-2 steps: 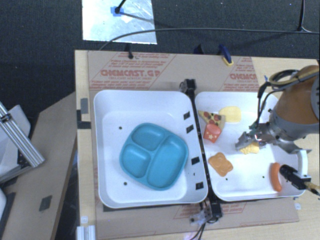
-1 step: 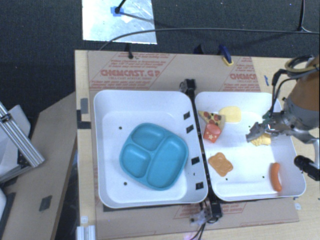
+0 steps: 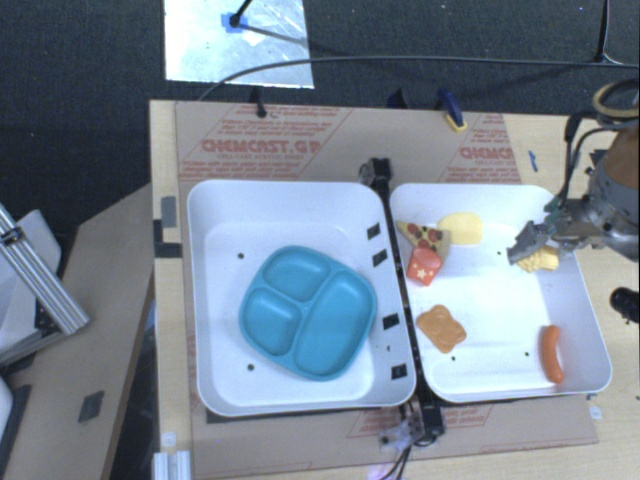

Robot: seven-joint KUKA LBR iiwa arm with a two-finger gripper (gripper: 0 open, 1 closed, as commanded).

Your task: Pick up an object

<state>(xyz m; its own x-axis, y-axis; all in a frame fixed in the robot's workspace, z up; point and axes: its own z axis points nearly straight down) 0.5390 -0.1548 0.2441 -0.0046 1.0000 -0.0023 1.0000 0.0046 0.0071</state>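
Observation:
My gripper (image 3: 527,247) hangs low over the right bin (image 3: 490,298), near its right wall, at the end of the grey arm. A small yellow piece (image 3: 546,261) lies right under and beside it, partly covered by it. Further left in the same bin are a pale yellow round piece (image 3: 461,228), a pizza slice (image 3: 424,236) and a red cube (image 3: 424,266). An orange toast-like piece (image 3: 441,328) rests toward the front, and an orange sausage (image 3: 552,353) lies in the front right corner.
The left bin (image 3: 230,218) holds a blue divided plate (image 3: 308,311). A black hinge strip (image 3: 392,268) runs between the two bins. A shiny sheet (image 3: 235,28) lies on the dark floor behind the bench, with cables running across.

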